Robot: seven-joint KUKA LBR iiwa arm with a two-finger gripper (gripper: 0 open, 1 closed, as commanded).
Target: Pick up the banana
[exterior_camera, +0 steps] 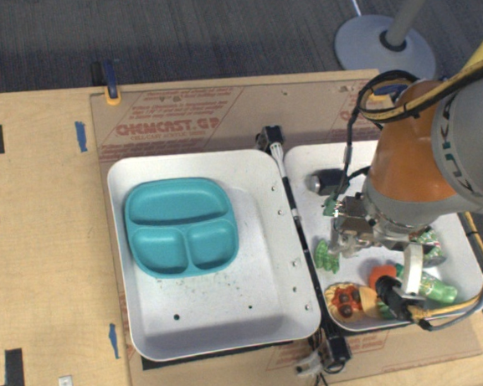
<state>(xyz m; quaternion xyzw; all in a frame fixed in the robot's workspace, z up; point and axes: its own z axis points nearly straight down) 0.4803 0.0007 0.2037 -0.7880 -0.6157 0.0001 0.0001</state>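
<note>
Yellow and small, the banana (366,300) lies in the right bin (303,171), close to that bin's near wall and partly hidden by its neighbours; its outline is too cramped to tell which way it points. Touching it on the left is a red and black toy (344,298). An orange piece (383,273) sits just behind it, and a green piece (442,291) lies just to its right. A second green piece (325,256) rests near the bin's left wall, and a black object (326,180) lies towards the far wall.

The arm (415,164) reaches over the right bin and covers much of it, its orange band above the middle of the bin and its metal wrist low over the clutter, behind the banana. Whether it has hold of anything cannot be told from this view.

The left bin (259,296) holds a teal divided tray (181,227) in its far left part. Both bins stand side by side on a cardboard sheet (168,123) on the table (47,272)
</note>
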